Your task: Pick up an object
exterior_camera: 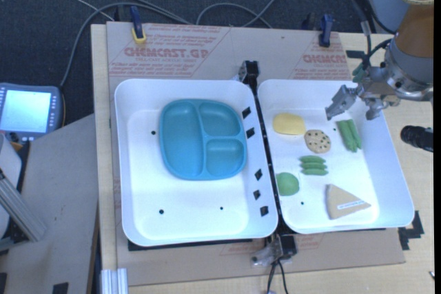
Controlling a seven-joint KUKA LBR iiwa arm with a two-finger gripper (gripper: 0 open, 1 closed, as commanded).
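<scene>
While hand (356, 105) hovers open over right bin (396, 169), we see green pod (349, 134) just below it, cookie (317, 141) and yellow piece (289, 124) beyond, nothing gripped.

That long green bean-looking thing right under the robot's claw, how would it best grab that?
Probably across its narrow middle, coming straight down from above. The long green piece lies flat in the right bin, stretched roughly away from the camera, so its two long sides offer the thinnest span for the jaws. The gripper hovers near its far end. The cookie sits apart to its left, leaving room.
</scene>
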